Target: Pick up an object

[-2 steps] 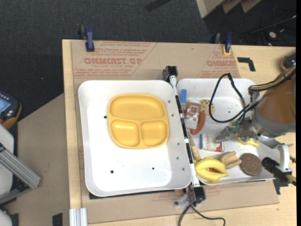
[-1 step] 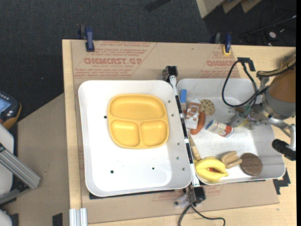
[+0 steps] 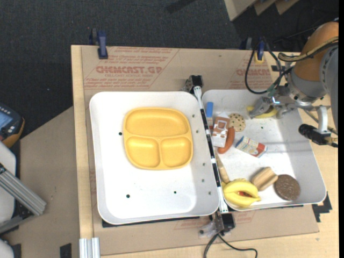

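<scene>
Gripper [image 3: 267, 105] sits low at the far right corner of the right bin [image 3: 306, 160], reaching in from the right edge of the frame under the grey-and-orange arm [image 3: 317, 58]. Something yellow [image 3: 262, 110] lies right at its tip, but I cannot tell whether it is gripped or merely beside the tool; the grip state cannot be told from this angle.

Right bin contents, far to near: blue packet [image 3: 208, 109] and red-and-white carton [image 3: 219, 131] by the left wall, cookie [image 3: 236, 122], red sausage [image 3: 229, 139] lying slantwise, small wrapped packet [image 3: 251, 147] mid-bin, then along the near wall a yellow taco-like toy [image 3: 241, 193], a bread roll [image 3: 263, 178] and a brown disc [image 3: 287, 187].

Left bin [image 3: 107, 160] bears a yellow divided tray [image 3: 158, 137], well apart from the tool.

Key relation: the nearest candidate is the yellow piece at the tip, its long axis running roughly left-right across the bin. Next nearest is the cookie, to the camera's left and slightly nearer the camera. Near-wall items are well apart, across the open floor of the bin.

Judgement: if the yellow piece is not in hand, only a short shift left is needed.
</scene>
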{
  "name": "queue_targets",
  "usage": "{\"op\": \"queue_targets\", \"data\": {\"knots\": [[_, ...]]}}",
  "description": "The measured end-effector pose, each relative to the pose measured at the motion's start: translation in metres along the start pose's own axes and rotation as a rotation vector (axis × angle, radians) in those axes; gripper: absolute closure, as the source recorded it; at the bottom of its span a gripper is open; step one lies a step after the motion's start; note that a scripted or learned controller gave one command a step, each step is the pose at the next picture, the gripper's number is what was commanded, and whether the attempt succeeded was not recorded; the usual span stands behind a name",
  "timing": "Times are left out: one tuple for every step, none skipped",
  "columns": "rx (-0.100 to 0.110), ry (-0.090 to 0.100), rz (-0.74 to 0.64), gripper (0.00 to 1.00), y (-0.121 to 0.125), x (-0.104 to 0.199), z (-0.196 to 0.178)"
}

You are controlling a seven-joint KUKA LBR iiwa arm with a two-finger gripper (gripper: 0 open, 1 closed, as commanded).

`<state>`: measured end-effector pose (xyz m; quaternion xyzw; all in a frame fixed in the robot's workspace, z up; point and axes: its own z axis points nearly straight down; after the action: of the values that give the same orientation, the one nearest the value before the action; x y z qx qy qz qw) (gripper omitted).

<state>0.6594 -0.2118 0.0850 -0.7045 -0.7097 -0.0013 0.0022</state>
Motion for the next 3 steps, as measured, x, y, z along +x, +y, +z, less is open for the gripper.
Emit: {"op": "queue_targets", "data": {"knots": [[0.021, 0.014, 0.003, 0.00, 0.0058, -0.0051, 0.0002], [0.020, 0.014, 0.002, 0.00, 0.0058, -0.0047, 0.0005], [0.020, 0.013, 0.002, 0.00, 0.0058, -0.0048, 0.0005]]}}
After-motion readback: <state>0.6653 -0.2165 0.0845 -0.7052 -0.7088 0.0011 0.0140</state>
